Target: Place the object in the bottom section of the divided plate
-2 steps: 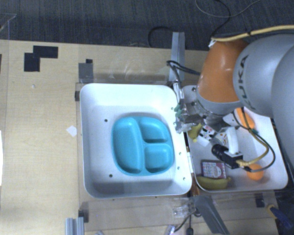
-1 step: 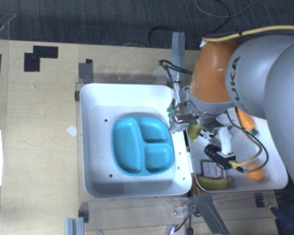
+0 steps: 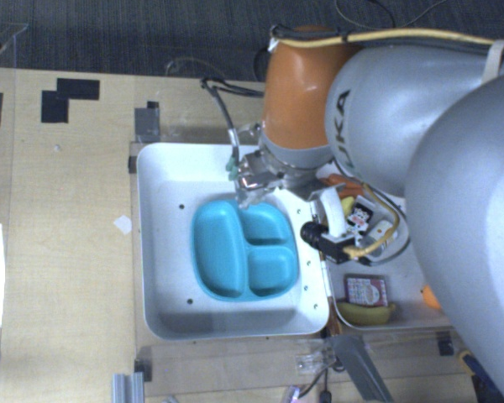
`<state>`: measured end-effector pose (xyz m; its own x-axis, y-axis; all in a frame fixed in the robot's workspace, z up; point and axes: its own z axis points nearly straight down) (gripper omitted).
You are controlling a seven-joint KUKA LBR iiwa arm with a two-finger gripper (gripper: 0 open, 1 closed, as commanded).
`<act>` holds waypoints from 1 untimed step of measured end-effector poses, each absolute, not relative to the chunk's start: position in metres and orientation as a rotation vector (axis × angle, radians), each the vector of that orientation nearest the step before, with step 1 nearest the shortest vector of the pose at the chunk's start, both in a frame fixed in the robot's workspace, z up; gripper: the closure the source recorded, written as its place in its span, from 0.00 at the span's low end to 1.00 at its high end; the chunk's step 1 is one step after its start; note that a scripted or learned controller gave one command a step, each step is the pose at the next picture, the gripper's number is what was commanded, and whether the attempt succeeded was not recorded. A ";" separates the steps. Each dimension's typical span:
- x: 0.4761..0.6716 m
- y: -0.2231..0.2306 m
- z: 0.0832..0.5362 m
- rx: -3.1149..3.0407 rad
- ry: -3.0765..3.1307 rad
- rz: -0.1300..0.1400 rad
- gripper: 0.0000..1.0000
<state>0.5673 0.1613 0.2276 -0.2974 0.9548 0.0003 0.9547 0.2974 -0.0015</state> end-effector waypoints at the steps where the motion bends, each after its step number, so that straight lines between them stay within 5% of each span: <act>1: 0.567 0.161 0.227 -1.862 -2.530 0.002 0.00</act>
